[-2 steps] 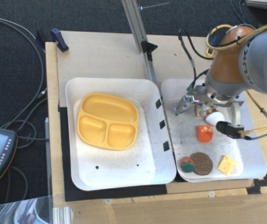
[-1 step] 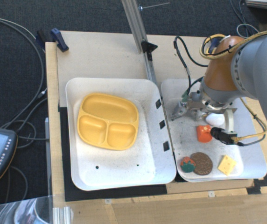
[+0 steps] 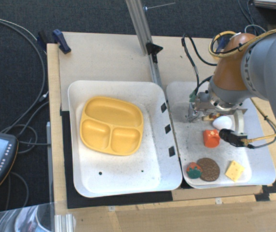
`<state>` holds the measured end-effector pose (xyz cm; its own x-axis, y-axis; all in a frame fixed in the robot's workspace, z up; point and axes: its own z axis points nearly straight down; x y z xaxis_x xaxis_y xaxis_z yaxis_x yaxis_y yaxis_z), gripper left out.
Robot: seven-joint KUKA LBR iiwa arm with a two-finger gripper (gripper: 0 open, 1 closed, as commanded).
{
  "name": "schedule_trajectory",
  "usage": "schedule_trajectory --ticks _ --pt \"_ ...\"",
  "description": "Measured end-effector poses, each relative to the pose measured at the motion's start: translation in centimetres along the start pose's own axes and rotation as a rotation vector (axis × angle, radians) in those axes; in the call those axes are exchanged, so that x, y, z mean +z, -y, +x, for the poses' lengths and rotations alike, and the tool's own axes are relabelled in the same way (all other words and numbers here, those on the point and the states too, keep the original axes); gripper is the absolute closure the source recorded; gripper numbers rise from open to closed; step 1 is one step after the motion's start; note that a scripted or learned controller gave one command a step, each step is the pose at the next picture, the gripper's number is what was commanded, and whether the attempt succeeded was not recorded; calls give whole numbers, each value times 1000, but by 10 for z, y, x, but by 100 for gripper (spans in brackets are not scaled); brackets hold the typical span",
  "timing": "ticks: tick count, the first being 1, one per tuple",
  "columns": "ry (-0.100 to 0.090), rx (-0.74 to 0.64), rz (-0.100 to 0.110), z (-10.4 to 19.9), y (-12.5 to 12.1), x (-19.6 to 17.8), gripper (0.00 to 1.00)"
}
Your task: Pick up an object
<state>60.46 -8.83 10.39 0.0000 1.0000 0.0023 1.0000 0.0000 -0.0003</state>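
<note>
The right bin (image 3: 176, 129) holds several small items. A white egg (image 3: 222, 123) lies beside an orange cup-like piece (image 3: 211, 138). Along the front wall sit a brown round cookie (image 3: 208, 169), a red and green strawberry (image 3: 194, 170) and a yellow cheese wedge (image 3: 234, 170). My gripper (image 3: 197, 111) hangs low over the back middle of this bin, just left of the egg, under the grey wrist with its orange band (image 3: 229, 71). The wrist hides what is directly beneath it.
The left bin (image 3: 123, 178) holds a yellow divided plate (image 3: 111, 124). A metal pole (image 3: 143, 28) slants up from the gap between the bins. Black cables (image 3: 254, 140) trail from the wrist across the right bin's right side.
</note>
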Motion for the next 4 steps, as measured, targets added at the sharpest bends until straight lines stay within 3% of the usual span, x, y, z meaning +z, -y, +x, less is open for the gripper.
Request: schedule_trajectory --ticks 1,3,4 --pt "2 -2 -6 7 4 -47 100" --pt "3 -2 -7 9 -13 -146 100" --pt "1 -5 -1 55 -17 -142 100"
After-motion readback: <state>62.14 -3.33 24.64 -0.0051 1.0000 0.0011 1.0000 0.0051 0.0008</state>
